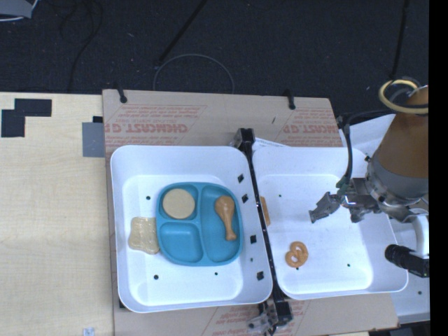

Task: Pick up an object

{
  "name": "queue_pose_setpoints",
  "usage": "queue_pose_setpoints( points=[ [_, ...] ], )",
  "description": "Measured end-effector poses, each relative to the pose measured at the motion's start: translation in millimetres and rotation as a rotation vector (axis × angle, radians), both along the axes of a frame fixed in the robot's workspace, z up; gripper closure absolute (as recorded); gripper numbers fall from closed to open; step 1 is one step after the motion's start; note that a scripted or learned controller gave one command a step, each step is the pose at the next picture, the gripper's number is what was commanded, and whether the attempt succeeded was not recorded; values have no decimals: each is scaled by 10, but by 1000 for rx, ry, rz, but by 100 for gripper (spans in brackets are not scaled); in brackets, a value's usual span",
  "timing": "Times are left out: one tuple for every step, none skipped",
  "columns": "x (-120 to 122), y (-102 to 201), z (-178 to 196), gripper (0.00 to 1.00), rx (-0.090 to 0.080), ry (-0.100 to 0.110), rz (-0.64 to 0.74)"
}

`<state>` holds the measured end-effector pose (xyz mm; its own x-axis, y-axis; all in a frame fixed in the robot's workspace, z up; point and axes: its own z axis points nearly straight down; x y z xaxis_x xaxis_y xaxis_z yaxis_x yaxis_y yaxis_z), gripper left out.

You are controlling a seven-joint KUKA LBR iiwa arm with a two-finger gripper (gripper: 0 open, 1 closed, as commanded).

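My gripper (323,209) hangs over the right bin (336,285), its dark fingers pointing left with nothing between them. A tan pretzel (297,254) lies on the bin floor below and to the left of the gripper, apart from it. Another small orange-tan piece (264,211) rests against the right bin's left wall. In the left bin (133,285) a blue divided tray (183,247) holds a round tan cracker (178,203) and a drumstick (226,215). A pale bread slice (144,235) leans at the tray's left edge.
The arm's orange band and grey wrist (406,159) fill the right side above the right bin. A black divider clamp (253,208) runs between the two bins. Cardboard lies beneath both bins on a light wooden bench (49,222).
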<state>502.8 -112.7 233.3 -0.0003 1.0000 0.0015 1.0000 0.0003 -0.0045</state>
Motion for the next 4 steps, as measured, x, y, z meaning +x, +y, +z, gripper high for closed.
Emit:
queue_pose_setpoints(
  points=[
    [-90, 45, -487, 0, 1, 4, 0],
    [-121, 83, -927, 0, 1, 4, 0],
    [-134, 94, -1463, 0, 1, 3, -1],
    [-127, 76, -1336, 100, 1, 1, -8]
  ],
)
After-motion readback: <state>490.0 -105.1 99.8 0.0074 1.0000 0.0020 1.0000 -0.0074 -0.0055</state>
